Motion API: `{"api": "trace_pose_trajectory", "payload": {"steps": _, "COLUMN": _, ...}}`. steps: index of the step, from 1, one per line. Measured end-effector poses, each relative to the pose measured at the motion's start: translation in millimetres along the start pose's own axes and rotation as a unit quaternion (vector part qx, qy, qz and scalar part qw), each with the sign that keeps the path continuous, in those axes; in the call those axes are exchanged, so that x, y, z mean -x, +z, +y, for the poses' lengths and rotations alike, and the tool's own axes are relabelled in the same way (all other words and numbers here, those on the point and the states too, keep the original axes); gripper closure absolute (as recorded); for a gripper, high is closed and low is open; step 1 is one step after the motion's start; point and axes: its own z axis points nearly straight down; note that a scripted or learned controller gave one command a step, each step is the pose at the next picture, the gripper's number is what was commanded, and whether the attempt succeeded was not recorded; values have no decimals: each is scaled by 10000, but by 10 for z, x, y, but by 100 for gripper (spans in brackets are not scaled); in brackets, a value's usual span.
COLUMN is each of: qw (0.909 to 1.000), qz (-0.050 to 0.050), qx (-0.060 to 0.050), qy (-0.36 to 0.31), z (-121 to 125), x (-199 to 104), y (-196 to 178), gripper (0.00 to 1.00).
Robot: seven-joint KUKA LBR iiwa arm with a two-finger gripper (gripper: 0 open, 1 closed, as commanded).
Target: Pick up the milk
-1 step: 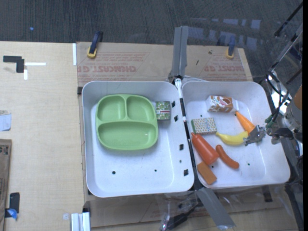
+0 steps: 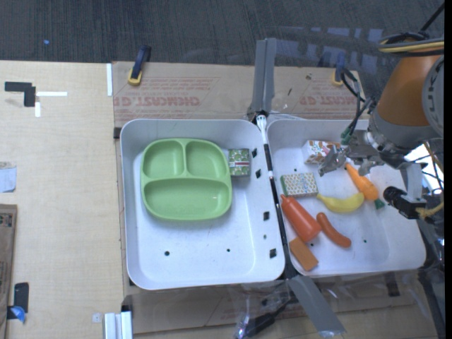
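The milk [image 2: 239, 162] is a small green and white carton with a red band. It lies in the left bin [image 2: 198, 260], touching the right edge of a green divided plate [image 2: 186, 179]. My gripper [image 2: 351, 161] hangs over the back of the right bin [image 2: 395, 249], far to the right of the milk. It is open, with its fingers spread above the top end of an orange carrot [image 2: 362, 183] and nothing held between them.
The right bin also holds a snack bag [image 2: 320, 150], a speckled box [image 2: 299, 183], a banana [image 2: 342, 203], a red bottle [image 2: 301, 218], a sausage [image 2: 333, 230] and an orange block [image 2: 304, 254]. A raised divider [image 2: 268, 182] separates the bins.
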Motion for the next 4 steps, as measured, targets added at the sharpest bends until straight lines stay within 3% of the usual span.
{"api": "trace_pose_trajectory", "payload": {"steps": 1, "qw": 9953, "qz": -28, "qx": -34, "qy": 965, "z": 697, "x": 18, "y": 635, "gripper": 0}}
{"api": "trace_pose_trajectory", "payload": {"steps": 2, "qw": 9621, "qz": 115, "qx": -13, "qy": 2725, "z": 708, "x": 329, "y": 607, "gripper": 0}}
{"api": "trace_pose_trajectory", "payload": {"steps": 3, "qw": 8966, "qz": 124, "qx": -89, "qy": 4425, "z": 810, "x": 433, "y": 449, "gripper": 0}}
{"api": "trace_pose_trajectory", "payload": {"steps": 4, "qw": 8964, "qz": 7, "qx": 5, "qy": 4433, "z": 663, "x": 748, "y": 299, "gripper": 0}}
